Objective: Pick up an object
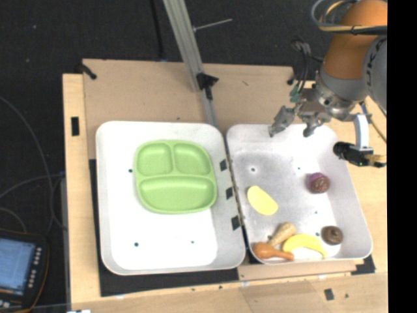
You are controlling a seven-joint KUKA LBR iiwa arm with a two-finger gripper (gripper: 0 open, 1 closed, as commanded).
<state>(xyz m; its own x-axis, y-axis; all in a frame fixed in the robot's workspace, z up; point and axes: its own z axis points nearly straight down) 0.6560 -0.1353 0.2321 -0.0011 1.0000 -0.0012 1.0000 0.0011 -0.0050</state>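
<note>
Gripper (290, 129) hangs over far edge of the right bin (287, 165); fingers spread apart, holding nothing; no contact w/ any item.

Pickable stuff is all inside right bin, well apart from gripper:
- yellow oval piece (262, 201) approx bin centre, a bit toward its left wall
- dark purple round item (318, 183) toward bin's right wall; nearest thing to the gripper, clear gap btwn them
- brown ring-shaped item (331, 235) in bin's near-right corner
- banana (305, 245), tan piece (283, 233) and orange carrot-like piece (272, 252) bunched along bin's near wall, touching each other and tight to the rim; crowded spot

Left of right bin: left bin (163, 243) w/ green divided plate (174, 178) in its far half; small black tabs (229, 193) along the seam where the bins meet.

Alu pole (186, 41) slants down from top, ending just beyond right bin's far-left corner; apart from gripper.

Hard to make out: what the tan piece is; where carrot piece ends under banana; purple item too small and blurry to ID.

Arm (355, 38) cut off beyond bin's far-right corner; screen device (19, 266) well left of both bins, partly cut off at the edge.
</note>
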